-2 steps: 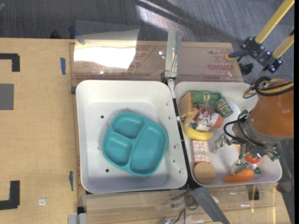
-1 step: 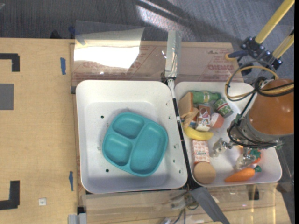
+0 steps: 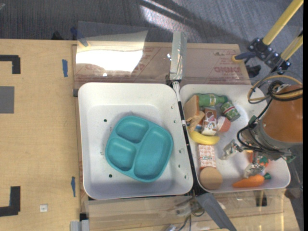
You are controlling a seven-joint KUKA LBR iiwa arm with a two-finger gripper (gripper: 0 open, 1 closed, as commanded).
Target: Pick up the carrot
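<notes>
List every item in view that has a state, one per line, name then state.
carrot: lying flat near the front edge of the right bin, not lifted
gripper: low over the right bin, just above the carrot
banana: lying flat in the right bin
teal tray: right side up in the left bin, its compartments bare
green bottle: lying on its side

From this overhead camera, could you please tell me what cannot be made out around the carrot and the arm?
- Gripper: the fingers are too small and cluttered to judge, in the camera view.
- Carrot: whether the gripper touches it is unclear; they sit very close.
- Right bin: its right part is covered by the arm.
- Food packets: labels are too small to read.
</notes>
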